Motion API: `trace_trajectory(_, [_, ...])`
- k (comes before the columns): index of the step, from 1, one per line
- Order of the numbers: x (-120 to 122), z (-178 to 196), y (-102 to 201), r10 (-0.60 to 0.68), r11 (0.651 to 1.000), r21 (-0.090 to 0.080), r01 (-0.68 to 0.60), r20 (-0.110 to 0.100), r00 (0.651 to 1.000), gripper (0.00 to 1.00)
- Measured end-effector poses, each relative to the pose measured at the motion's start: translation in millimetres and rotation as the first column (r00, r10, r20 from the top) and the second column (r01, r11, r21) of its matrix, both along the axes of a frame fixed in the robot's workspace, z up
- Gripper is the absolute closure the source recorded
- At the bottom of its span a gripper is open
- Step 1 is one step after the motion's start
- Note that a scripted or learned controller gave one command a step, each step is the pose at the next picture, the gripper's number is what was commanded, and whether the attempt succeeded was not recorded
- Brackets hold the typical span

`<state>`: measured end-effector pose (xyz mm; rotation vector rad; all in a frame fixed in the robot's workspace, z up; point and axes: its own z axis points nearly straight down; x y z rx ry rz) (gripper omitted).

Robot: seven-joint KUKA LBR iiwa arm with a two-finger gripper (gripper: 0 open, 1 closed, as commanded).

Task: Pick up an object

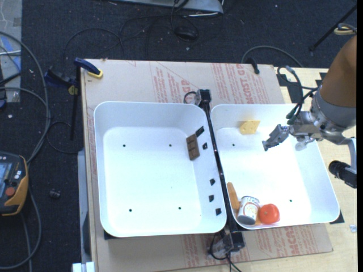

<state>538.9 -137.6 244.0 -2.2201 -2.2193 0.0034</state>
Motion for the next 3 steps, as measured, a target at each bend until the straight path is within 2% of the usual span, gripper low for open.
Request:
trace_trajectory(1, [0.7, 1.4, 0.1, 0.0, 1.0, 0.0, 0.0, 0.003, 1.0, 0.0])
trace_trajectory(3, [-11.0, -89.2, 3.1, 0.0, 1.0, 0.001, 0.0, -0.001, 1.0, 0.0])
